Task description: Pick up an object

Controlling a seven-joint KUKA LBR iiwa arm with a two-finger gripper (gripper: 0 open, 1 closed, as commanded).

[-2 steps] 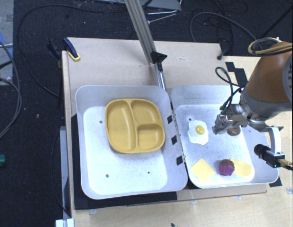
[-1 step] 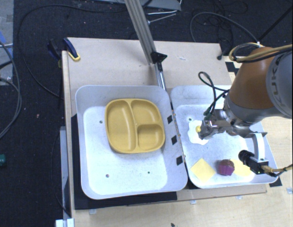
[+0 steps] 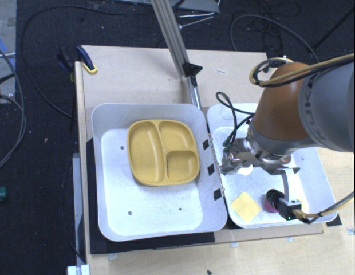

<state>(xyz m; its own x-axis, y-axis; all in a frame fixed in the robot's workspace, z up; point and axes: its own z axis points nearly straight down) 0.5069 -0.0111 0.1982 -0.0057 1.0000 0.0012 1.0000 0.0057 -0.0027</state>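
A yellow divided plate lies in the left bin, toward its upper middle. In the right bin a flat pale yellow square piece rests near the front left corner. A small purple-pink object shows just right of it, partly hidden by the robot's hardware. My gripper hangs low over the left part of the right bin, above the yellow square and close to the bin's left wall. The arm's bulk covers the middle of the right bin.
A slanted metal pole runs from the top of the view down to between the bins. Black clips sit on the left bin's right rim. A blue and yellow tool lies at the bench's far left corner.
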